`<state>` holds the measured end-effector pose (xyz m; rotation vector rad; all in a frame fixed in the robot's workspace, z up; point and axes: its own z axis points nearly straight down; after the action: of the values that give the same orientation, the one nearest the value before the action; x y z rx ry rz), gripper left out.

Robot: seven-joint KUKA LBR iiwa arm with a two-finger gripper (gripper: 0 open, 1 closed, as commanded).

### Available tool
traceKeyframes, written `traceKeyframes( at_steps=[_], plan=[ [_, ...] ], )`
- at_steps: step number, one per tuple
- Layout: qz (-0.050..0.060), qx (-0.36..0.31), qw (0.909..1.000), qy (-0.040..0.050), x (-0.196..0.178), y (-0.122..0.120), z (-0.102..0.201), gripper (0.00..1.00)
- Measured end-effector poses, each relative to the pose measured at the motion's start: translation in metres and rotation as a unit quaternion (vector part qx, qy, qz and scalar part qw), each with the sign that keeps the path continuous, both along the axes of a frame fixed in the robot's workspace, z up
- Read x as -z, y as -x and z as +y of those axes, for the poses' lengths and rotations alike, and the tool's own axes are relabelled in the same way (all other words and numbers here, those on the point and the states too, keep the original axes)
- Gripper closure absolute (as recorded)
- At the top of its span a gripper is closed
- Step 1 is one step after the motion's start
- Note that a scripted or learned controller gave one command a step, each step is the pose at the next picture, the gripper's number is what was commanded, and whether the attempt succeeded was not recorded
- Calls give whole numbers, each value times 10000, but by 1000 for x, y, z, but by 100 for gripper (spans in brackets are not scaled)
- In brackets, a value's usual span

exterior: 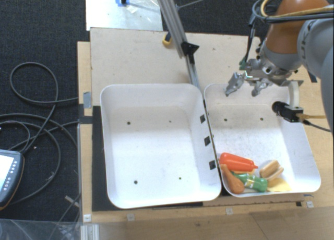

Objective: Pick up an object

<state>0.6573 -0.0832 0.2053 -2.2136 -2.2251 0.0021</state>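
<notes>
Task things: a small heap of toy foods lies in the near right corner of the right bin, all touching or just beside each other.
Carrots: two orange toy carrots; one lies flat with its tip toward the bin's divider side, the other lies slanted below it, against the bin's near wall.
Green piece: one green toy vegetable with a paler middle, just right of the lower carrot.
Bun: one tan, rounded toy bread roll, right of the upper carrot and touching the green piece.
Yellow piece: one flat pale yellow item under the bun, at the bin's near rim; what it is cannot be told.
Gripper: the gripper hangs over the far edge of the right bin, well apart from the toy heap; its two fingers are spread, with nothing between them and nothing touched.
Arm: grey, with the orange band above the wrist, reaching in from the right.
Bins: two shallow white bins side by side on the desk; the left bin shows only its bare floor.
</notes>
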Motion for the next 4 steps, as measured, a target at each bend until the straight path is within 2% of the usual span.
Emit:
traceKeyframes(
  at_steps=[1, 2, 3, 4],
  plan=[
    [-22, -5, 10000, 4, -3, -1, 0, 0],
    [-4, 6, 10000, 6, 39, 1, 2, 0],
    [10, 14, 10000, 3, 101, 5, 3, 0],
    [-15, 17, 10000, 7, 115, 5, 3, 0]
  ],
)
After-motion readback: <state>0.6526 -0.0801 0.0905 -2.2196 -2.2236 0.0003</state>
